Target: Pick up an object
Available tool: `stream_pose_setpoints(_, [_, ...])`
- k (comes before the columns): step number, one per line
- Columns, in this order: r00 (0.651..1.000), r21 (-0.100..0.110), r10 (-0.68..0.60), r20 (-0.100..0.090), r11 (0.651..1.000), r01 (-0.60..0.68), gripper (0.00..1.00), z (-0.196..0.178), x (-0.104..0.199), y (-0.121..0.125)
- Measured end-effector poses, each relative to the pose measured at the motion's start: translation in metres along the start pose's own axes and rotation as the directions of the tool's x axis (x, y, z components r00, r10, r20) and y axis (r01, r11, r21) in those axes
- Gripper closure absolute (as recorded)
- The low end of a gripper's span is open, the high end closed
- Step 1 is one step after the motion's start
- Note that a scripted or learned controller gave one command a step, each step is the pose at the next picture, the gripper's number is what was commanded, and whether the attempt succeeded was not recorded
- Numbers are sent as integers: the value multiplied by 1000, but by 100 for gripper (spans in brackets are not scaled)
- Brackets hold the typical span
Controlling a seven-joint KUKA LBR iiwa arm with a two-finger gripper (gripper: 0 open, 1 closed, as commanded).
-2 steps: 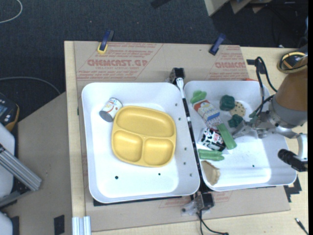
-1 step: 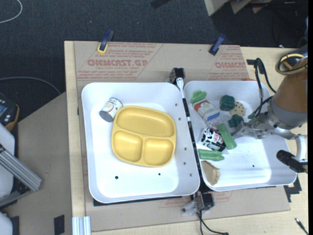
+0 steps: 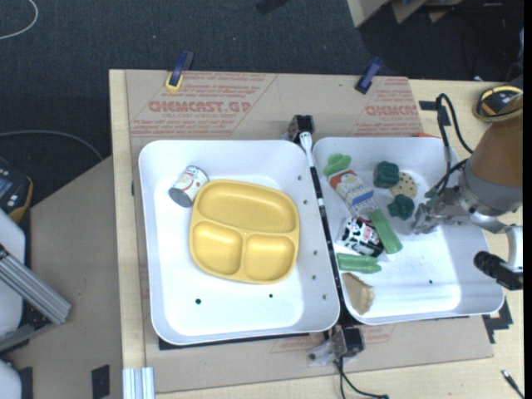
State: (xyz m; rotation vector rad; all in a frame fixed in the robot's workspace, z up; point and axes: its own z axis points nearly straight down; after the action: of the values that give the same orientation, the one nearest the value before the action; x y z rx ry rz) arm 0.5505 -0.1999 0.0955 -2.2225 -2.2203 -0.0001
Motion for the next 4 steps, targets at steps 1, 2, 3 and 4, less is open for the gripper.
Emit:
stream_pose_setpoints(1, [1000, -7, -2, 3, 1000, 2, 100, -63, 3, -2])
stream_pose_setpoints(2, [1000, -8, -3, 3, 1000, 3, 100, -113, 11, -5])
stream_pose_setpoints(3, [1000, -5, -3, 3, 1000, 3, 100, -130, 11, -4])
stream_pose_setpoints(4, [1000, 2, -6, -2, 1000, 6, 100, -121, 63, -2])
